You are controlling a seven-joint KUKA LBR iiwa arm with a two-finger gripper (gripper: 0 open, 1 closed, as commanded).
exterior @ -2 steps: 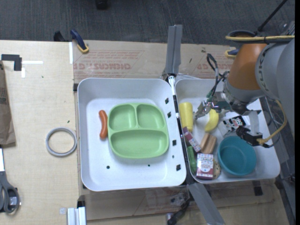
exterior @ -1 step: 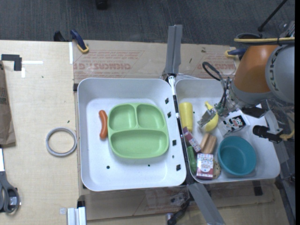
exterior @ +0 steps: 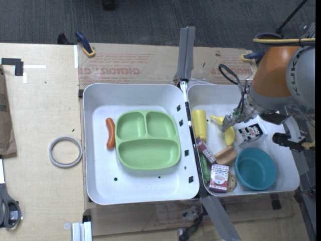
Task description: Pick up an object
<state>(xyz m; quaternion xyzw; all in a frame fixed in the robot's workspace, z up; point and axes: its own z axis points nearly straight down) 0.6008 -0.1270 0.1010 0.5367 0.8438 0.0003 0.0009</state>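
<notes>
Overhead view of a pale wooden table (exterior: 40, 104) carrying two shallow white bins side by side. The left white bin (exterior: 95, 149) holds a light-green plastic plate with three compartments (exterior: 148, 139); an orange sausage-shaped toy (exterior: 110, 133) lies just beside the plate's left edge, lengthwise along it. The right white bin (exterior: 210, 95) holds a yellow cylindrical bottle (exterior: 199, 123) near its left wall, a yellow banana-shaped toy (exterior: 226, 129), a small black-and-white printed card (exterior: 250, 131), a teal round bowl (exterior: 256, 168), a tan bun-like piece (exterior: 225, 156), a red-and-white snack packet (exterior: 219, 177) and a dark wrapped bar (exterior: 204, 149).

The grey arm with its orange band (exterior: 273, 74) reaches in from the right. Its tool (exterior: 235, 117) sits low over the right bin, just above the banana-shaped toy; whether it is open or closed cannot be told, and no object is visibly gripped.

On the table left of the bins lies a grey ring (exterior: 65, 151).
</notes>
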